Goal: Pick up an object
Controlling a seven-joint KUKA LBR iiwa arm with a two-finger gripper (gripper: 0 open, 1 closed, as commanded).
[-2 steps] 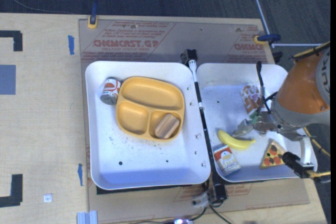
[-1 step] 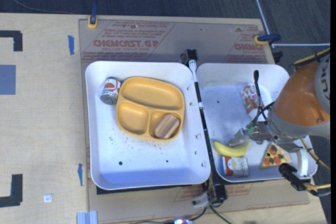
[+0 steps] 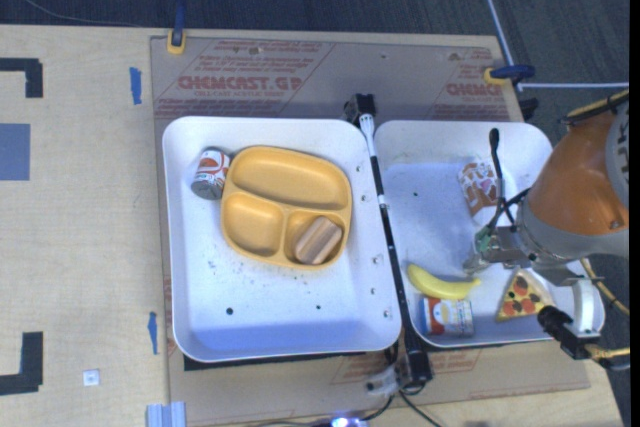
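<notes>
Right now the gripper (image 3: 487, 253), grip state impossible to tell, hangs just right of the banana (image 3: 441, 284), which lies crosswise.

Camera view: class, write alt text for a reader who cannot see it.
A grey and orange robot arm reaches over the right white bin, which holds a banana, a pizza slice and a small can. The left bin holds a yellow divided tray.

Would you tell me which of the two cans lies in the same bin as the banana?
The can by the near wall of the right bin, just below the banana. The other can lies in the left bin beside the yellow tray.
</notes>
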